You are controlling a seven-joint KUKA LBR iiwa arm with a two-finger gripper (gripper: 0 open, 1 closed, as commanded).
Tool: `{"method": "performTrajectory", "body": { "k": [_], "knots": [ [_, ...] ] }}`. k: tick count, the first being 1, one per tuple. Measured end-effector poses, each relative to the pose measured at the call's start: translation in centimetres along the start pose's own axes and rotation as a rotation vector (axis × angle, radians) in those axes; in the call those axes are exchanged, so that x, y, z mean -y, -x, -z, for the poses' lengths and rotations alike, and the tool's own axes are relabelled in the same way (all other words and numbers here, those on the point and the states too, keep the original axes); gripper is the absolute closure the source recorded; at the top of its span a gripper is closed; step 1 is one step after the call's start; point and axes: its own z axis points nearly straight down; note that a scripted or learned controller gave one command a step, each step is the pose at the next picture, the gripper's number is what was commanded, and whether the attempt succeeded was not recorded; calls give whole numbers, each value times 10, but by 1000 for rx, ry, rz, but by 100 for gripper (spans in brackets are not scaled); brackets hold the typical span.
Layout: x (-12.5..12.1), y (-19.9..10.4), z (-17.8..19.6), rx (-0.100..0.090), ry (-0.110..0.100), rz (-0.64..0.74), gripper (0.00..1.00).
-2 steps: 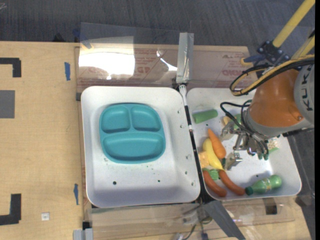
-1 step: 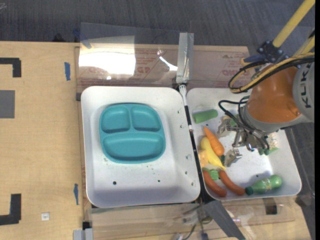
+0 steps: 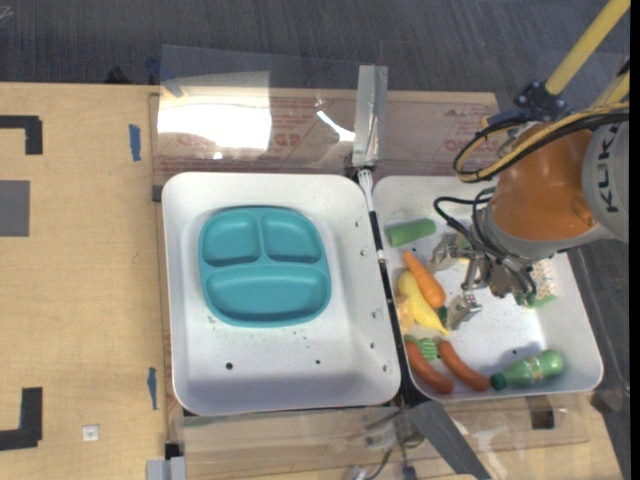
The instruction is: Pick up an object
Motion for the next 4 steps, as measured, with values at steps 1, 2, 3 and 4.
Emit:
{"method": "performTrajectory", "body": {
  "k": [1, 2, 3, 4],
  "knots": [
    [8, -73, 1, -7, 9, -154, 0],
    [-14, -71, 1, -5, 9, -136, 0],
    [41, 23, 124, -3, 8, -186, 0],
    [27, -28, 2, -14, 13, -14, 0]
  ]
}}
